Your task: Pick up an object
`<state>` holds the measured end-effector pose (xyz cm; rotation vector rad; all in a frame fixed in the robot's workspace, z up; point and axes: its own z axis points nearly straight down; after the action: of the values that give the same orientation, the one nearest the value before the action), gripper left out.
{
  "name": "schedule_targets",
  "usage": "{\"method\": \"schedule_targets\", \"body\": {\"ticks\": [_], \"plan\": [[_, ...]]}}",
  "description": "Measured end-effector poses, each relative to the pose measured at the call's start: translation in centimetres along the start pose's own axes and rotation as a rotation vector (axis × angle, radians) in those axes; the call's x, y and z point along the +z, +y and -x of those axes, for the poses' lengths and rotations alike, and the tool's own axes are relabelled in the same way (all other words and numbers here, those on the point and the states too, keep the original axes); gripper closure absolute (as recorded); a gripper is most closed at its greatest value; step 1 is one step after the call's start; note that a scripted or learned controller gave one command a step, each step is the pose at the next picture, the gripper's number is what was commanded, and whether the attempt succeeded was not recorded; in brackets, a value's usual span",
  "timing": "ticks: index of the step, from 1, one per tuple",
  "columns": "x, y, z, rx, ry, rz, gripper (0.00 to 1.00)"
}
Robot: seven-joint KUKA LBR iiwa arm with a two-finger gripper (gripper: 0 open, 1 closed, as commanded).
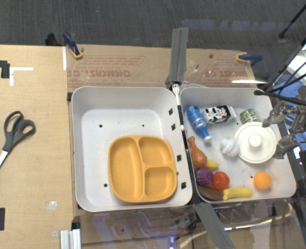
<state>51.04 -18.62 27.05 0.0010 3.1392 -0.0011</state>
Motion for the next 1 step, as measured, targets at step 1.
{"method": "schedule_targets", "body": {"ticks": [1], "plan": [[10.18,-0.24,10.25,0.101,-0.002,-0.001,0.0]]}}
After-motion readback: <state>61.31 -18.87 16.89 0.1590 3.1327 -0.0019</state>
